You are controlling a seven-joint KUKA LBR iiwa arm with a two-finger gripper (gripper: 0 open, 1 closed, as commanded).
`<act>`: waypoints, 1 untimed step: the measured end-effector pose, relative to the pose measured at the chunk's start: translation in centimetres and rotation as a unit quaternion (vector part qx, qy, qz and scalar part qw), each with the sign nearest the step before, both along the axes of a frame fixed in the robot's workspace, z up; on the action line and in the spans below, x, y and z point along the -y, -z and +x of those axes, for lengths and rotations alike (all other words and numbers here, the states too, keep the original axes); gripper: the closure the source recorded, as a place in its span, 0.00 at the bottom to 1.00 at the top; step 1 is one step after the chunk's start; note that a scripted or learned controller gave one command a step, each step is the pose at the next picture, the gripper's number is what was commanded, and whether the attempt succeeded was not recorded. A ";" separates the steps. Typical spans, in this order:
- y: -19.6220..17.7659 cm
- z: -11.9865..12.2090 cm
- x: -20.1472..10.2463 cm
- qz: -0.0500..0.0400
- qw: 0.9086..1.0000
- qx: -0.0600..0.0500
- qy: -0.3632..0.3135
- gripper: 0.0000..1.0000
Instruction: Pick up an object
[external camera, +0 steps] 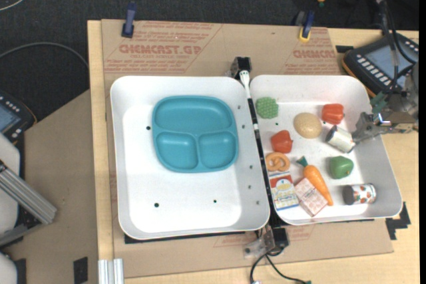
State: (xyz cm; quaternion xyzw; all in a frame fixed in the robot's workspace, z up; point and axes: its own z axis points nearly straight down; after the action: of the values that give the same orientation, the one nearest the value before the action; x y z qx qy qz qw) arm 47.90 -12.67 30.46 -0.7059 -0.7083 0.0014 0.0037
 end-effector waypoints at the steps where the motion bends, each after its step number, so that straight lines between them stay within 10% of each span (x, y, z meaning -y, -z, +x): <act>1: 4.8 0.0 -7.0 0.000 1.000 0.000 -0.002 1.00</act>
State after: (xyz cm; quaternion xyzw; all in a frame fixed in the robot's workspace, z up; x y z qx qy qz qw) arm 47.90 -5.66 25.70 -0.7047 -0.7095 0.0011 0.0039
